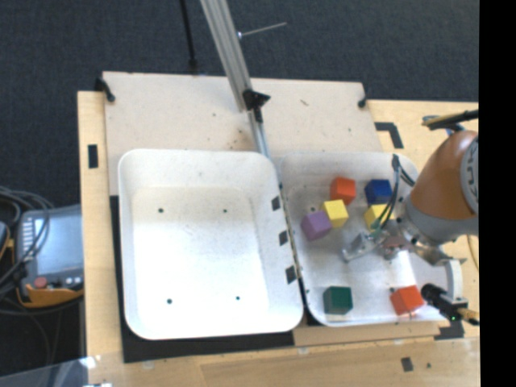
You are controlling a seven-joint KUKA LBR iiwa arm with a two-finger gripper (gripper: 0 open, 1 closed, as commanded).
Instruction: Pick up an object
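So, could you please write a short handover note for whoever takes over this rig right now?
Gripper: low in the right white bin, among the blocks; I cannot tell whether it is open or shut, and nothing shows as held.
Blocks, all in the right bin: orange cube, blue cube, yellow cube, a second yellow block partly behind the arm, purple cube, green cube, orange-red cube.
Done: nothing lifted.
Left: grasp one block and raise it.
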